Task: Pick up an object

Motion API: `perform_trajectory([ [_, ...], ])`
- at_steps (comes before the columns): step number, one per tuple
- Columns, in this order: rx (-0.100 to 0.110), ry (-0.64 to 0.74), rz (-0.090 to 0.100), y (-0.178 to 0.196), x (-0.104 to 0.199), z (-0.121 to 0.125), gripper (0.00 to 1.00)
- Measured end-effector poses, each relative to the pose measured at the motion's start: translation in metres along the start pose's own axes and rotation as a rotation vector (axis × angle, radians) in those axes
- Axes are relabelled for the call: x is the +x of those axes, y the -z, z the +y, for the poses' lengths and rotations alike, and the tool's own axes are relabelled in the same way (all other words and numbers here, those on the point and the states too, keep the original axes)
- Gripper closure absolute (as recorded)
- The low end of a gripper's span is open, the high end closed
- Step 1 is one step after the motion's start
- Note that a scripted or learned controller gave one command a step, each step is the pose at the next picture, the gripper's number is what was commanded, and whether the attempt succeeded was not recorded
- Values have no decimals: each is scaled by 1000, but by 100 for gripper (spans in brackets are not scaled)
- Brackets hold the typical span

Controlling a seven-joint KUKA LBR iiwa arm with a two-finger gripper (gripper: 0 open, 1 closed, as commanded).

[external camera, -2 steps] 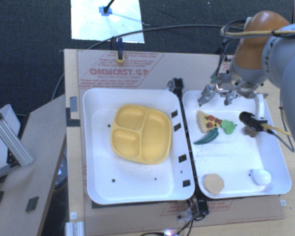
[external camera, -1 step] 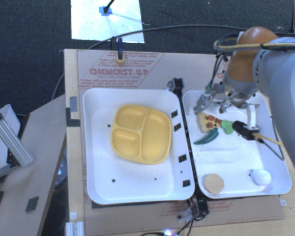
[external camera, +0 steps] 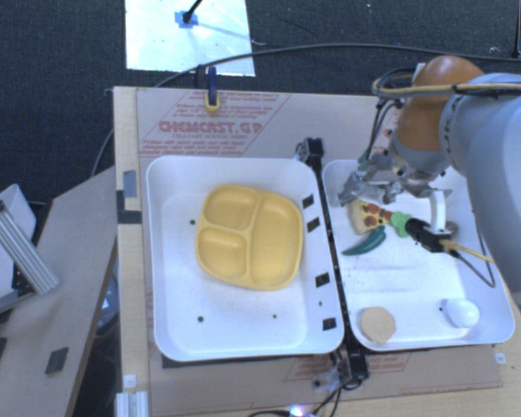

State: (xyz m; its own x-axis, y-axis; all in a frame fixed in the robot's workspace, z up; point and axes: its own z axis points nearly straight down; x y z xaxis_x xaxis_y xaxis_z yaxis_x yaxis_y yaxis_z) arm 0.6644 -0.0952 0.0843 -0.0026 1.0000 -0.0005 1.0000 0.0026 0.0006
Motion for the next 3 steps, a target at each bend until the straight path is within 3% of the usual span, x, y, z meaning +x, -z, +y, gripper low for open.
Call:
perform_trajectory([
  [1, -4, 0, 0, 12, 0, 1, 100],
  [3, -5, -2, 0, 106, -5, -3, 100],
])
